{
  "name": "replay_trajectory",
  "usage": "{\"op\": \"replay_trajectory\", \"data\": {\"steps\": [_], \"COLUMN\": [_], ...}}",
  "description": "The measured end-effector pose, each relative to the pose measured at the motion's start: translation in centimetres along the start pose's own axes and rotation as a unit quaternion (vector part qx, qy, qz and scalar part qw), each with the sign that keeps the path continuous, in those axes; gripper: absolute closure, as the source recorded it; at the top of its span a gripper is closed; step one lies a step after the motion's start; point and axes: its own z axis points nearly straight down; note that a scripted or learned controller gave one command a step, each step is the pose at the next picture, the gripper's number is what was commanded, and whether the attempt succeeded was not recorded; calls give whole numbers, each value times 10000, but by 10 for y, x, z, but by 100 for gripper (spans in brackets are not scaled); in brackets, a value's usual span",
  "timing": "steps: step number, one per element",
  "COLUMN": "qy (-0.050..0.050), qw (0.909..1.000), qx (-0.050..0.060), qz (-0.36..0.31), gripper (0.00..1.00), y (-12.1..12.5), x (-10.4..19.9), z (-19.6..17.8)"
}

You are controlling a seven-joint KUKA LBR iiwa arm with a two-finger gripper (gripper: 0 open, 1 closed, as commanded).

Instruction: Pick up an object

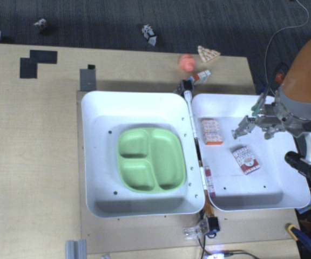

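**Orange band, grey wrist, metal gripper**

We see the arm (306, 85) as a rounded orange band, broad and smooth, with a grey ring beneath it. Below that we make out the wrist, a cluster of grey metal parts with a few green and blue specks on it. The gripper (242, 130) is slim, pale grey metal. A thin dark cable curves past the orange band.

Bench (31, 161) with 2 white bins (99, 112)
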Motion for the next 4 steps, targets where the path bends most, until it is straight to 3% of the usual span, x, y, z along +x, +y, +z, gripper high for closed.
{"op": "replay_trajectory", "data": {"steps": [1, 2, 3, 4], "qy": [-6, -11, -16, 0], "qw": [10000, 10000, 10000, 10000], "qx": [-17, -39, -71, -14], "qz": [12, 15, 7, -2], "gripper": [0, 0, 100, 100], "y": [16, -68, -66, -69], "x": [-5, 13, 13, 70], "z": [120, 120, 108, 8]}}
